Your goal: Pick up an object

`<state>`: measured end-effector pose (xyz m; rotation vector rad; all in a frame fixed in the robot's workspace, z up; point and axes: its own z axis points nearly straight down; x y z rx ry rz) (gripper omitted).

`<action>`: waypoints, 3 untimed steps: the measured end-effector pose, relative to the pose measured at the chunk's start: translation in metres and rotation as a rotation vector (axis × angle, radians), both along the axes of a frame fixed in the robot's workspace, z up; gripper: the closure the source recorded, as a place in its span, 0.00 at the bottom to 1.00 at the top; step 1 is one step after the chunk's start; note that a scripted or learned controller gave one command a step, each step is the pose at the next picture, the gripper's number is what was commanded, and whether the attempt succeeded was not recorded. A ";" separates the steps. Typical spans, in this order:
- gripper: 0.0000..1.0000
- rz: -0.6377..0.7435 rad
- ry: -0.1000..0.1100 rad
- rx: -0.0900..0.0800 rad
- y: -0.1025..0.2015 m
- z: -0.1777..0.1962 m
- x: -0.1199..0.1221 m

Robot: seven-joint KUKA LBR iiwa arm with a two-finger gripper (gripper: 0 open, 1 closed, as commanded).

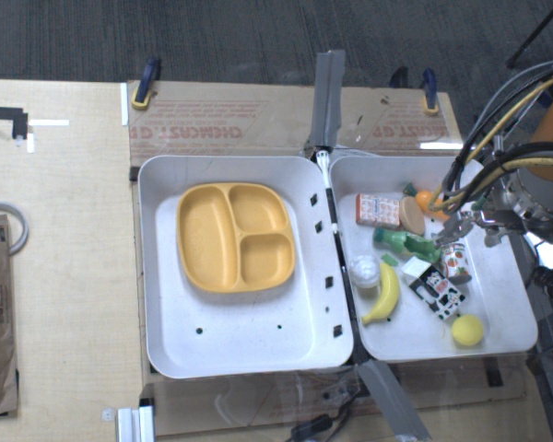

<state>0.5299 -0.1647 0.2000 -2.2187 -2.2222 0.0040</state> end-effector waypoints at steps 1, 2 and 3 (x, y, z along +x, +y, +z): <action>0.00 0.095 -0.003 -0.001 0.002 -0.095 -0.030; 1.00 0.092 -0.007 -0.003 0.000 -0.084 -0.029; 1.00 0.218 -0.002 -0.001 0.081 0.006 0.022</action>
